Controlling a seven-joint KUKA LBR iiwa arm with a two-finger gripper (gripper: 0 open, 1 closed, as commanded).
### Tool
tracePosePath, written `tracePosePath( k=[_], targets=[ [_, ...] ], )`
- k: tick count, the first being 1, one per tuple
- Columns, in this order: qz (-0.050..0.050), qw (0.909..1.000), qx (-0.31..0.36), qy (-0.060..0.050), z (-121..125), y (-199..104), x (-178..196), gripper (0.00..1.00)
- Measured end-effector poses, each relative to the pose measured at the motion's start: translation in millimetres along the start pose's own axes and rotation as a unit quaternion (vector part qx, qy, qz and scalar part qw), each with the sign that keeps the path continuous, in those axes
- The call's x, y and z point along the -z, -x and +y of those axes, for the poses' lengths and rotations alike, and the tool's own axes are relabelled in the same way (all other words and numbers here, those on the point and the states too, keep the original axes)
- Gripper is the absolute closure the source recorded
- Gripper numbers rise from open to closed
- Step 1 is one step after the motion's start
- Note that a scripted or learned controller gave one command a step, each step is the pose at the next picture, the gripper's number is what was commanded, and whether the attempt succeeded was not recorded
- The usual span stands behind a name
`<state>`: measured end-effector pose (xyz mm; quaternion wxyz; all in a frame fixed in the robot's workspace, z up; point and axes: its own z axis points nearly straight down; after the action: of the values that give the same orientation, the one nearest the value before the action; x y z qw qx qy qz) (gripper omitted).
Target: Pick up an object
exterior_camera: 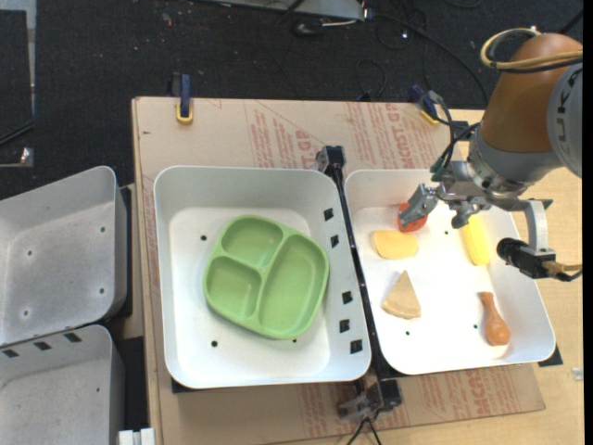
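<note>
Reaching in from 3 o'clock, grey with an orange band, upper part cut off by the frame edge: the arm [533,100]. Below it, over the right bin [445,355] at about 12 o'clock, the gripper [443,204], dark metal and hard to read against the clutter of its own brackets. Fingers spread apart, one tip just beside a small red object [414,213], nothing visibly clamped between them (touching or not, impossible to tell).

Partly hidden under the wrist: a yellow corn-like piece [476,242], ridged, at about 2 o'clock in that bin. Near the red object, at 10 o'clock, a smooth yellow rounded lump [395,244]. At centre, a tan wedge [403,298], matte, triangular. At 4 o'clock, an orange-brown drumstick shape [494,320], glossy.

In the left bin [181,341], a green divided plate [267,275], three compartments, smooth plastic, tilted slightly. Beneath both bins, a brown printed cardboard sheet [259,133].
</note>
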<state>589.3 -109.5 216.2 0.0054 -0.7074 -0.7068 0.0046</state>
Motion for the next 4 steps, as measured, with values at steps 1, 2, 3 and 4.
tracePosePath(
  k=[1,2,3,4],
  targets=[
    [-0.001,1.0000,0.001,0.007,2.6,-0.3,8.1,0.00],
    [0.000,1.0000,0.000,0.005,-6.9,-3.6,-43.7,0.00],
    [0.000,1.0000,0.000,0.005,-6.9,-10.1,-88.4,0.00],
    [-0.001,1.0000,0.000,0.006,-6.7,-10.7,-126.1,0.00]
  ],
)
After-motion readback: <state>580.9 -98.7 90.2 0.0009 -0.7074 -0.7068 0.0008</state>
